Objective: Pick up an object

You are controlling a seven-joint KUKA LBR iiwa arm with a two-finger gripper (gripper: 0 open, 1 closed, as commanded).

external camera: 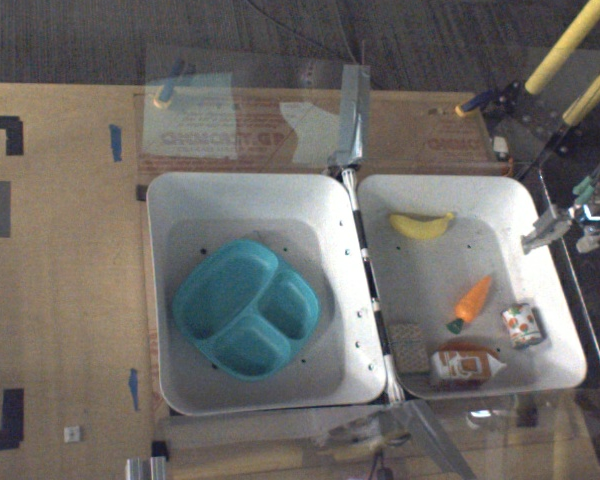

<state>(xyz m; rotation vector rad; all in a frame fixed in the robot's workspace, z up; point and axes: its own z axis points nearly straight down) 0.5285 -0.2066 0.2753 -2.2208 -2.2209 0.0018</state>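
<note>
The right bin (540, 203) holds a yellow banana (421, 225) near its back wall and an orange carrot (471, 302) with a green top in the middle. Also in it are a small red and white carton (521, 324) at the right and a red-capped sauce bottle (466, 363) lying on its side at the front. A brown textured pad (409, 347) lies beside the bottle. My gripper (560, 228) hangs at the right bin's right rim, above and right of the carrot, with nothing seen in it.
The left bin (180, 208) contains a teal divided plate (246, 309). A metal divider (365, 278) runs between the two bins. Yellow-handled clamps (565, 38) stand at the back right of the bench.
</note>
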